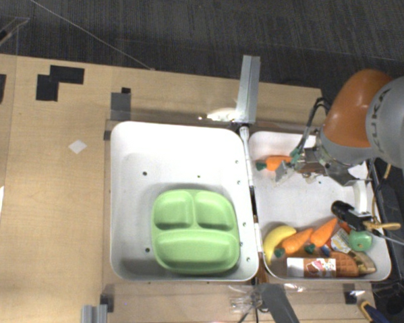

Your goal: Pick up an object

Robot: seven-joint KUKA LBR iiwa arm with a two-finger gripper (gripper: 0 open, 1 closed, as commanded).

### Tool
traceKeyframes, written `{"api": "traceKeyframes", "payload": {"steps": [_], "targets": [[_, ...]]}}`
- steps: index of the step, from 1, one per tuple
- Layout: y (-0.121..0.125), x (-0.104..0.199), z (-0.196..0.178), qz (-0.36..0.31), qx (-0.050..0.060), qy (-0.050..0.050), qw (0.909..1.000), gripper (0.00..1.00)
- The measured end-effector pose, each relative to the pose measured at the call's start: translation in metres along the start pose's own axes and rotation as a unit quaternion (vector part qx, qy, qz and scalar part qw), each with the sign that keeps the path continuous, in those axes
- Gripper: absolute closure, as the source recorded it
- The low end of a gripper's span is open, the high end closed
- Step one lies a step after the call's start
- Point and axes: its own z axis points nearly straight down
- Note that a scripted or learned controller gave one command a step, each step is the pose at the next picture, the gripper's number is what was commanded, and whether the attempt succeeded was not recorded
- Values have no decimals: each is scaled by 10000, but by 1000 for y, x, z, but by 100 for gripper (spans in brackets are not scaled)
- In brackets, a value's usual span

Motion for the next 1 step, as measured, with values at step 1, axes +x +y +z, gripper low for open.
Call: {"api": "traceKeyframes", "payload": {"steps": [1], "targets": [[-104,2,34,696,-79,-10,9975,0]]}}
